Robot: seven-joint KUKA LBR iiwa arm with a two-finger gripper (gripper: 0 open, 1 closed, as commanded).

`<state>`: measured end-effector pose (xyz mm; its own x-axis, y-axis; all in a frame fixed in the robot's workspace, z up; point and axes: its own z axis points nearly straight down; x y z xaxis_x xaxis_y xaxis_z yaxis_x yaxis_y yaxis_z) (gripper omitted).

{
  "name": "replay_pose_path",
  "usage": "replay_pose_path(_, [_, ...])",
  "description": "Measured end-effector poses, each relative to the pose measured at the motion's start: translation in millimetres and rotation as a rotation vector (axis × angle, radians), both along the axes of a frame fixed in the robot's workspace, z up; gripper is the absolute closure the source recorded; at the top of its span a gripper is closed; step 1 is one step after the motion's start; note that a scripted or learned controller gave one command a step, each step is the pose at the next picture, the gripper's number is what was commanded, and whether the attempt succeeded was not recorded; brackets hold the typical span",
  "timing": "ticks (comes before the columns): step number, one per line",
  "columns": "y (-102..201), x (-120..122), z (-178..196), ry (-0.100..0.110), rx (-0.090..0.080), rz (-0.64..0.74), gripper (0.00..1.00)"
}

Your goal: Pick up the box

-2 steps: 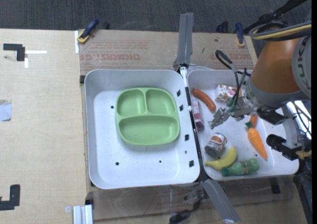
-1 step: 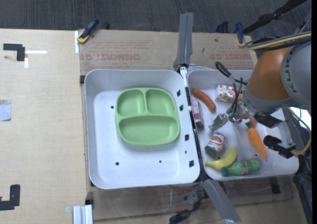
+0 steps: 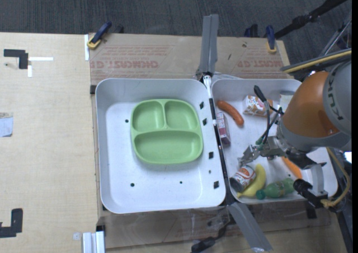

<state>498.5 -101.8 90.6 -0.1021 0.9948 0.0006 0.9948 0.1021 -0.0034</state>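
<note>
A slim dark red box lies lengthwise against the left wall of the right bin. A small white and red carton lies near that bin's back wall. My gripper hangs low in the middle of the right bin, to the right of and nearer than the dark red box, just above a can. Nothing shows held in it. The arm's orange band sits above it at the right.
The right bin also holds a sausage, a banana, a green bottle and a carrot. A green divided plate rests in the left bin. A metal divider runs between the bins.
</note>
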Motion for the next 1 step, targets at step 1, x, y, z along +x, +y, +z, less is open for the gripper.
replay_pose_path(1, [1.9,95.8,0.3,-0.001,-0.002,-0.169,0.0])
